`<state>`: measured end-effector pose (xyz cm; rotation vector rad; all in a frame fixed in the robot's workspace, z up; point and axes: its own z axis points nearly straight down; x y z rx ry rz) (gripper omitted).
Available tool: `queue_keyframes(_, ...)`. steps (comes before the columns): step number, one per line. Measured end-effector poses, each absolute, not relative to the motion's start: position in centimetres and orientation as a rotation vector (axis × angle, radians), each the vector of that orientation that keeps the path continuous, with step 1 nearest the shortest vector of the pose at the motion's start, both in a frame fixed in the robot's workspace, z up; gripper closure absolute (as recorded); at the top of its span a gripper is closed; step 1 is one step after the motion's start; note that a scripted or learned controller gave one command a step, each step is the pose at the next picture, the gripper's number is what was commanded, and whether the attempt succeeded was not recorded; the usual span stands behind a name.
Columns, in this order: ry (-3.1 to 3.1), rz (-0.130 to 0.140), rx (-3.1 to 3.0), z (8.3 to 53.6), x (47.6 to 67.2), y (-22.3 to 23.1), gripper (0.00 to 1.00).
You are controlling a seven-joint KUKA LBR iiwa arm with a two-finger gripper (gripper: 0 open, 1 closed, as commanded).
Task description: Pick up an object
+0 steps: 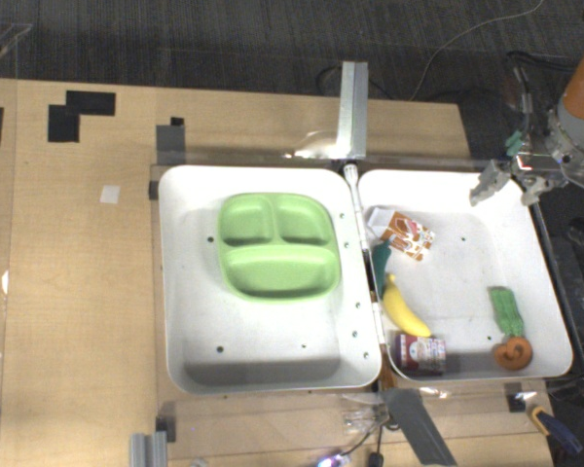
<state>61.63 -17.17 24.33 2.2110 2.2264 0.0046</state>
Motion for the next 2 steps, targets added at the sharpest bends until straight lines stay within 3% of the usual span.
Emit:
queue_keyframes(1, 2.143, 0.002, 2.293, 17.4, 56.3, -20.3, 0.00)
queue_keyframes(2, 2.150, 0.009, 2.273, 9.9, 52.8, -20.3, 0.00)
